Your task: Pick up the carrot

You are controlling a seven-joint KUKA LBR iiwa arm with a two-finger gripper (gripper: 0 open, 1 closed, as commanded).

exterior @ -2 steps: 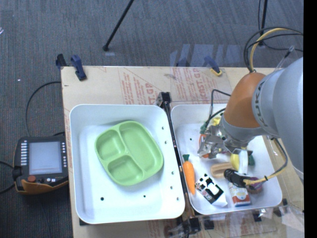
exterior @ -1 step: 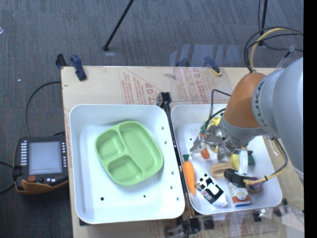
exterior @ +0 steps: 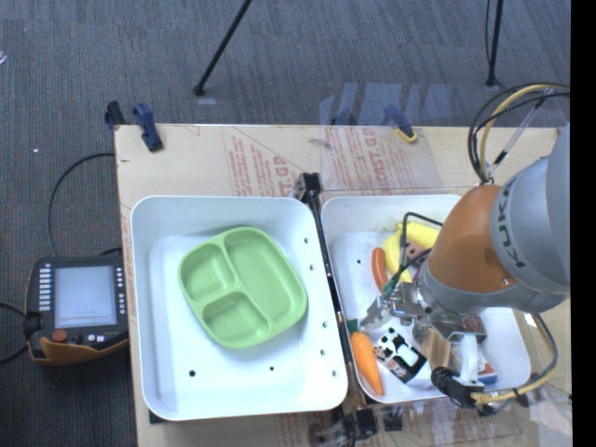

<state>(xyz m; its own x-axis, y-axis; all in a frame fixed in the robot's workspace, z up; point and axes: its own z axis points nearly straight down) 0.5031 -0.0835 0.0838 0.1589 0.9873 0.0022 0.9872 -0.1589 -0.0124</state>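
Observation:
The carrot is a short orange piece lying near the front left corner of the right bin, pointing toward the front edge. My gripper hangs below the orange-banded wrist over the middle of that bin, a little behind and to the right of the carrot and apart from it. The wrist body hides much of the bin's right half. Nothing can be seen held in the gripper.
A red-orange oblong item and a yellow banana-like item lie behind the gripper. A black-and-white object sits right of the carrot. The left bin holds a green divided plate. A teach pendant lies off the bench at left.

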